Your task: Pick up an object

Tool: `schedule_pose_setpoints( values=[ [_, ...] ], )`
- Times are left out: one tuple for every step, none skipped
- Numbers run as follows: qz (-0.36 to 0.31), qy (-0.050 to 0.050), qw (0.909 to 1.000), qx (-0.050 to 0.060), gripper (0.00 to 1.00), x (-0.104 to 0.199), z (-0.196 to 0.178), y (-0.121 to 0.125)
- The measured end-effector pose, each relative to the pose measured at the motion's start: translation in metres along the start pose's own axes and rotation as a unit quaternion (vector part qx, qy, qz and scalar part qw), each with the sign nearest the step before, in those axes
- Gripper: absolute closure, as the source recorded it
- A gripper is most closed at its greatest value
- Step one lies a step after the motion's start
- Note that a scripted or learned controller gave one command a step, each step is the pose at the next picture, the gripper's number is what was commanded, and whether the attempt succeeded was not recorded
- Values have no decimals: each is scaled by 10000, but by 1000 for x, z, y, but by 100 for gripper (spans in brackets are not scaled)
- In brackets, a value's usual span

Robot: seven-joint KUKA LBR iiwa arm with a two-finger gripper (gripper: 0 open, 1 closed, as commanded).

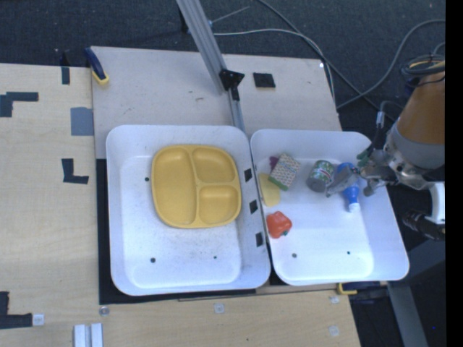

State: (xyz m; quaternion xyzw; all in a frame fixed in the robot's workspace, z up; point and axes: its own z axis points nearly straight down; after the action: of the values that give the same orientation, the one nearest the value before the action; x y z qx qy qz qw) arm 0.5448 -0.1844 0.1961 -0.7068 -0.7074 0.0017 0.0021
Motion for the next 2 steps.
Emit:
schedule_pose_setpoints(
  values=[
    [0,0,10000,5,0,3,44,-1],
    [-2,-4,10000,-5,0,3,107,4]
  ],
)
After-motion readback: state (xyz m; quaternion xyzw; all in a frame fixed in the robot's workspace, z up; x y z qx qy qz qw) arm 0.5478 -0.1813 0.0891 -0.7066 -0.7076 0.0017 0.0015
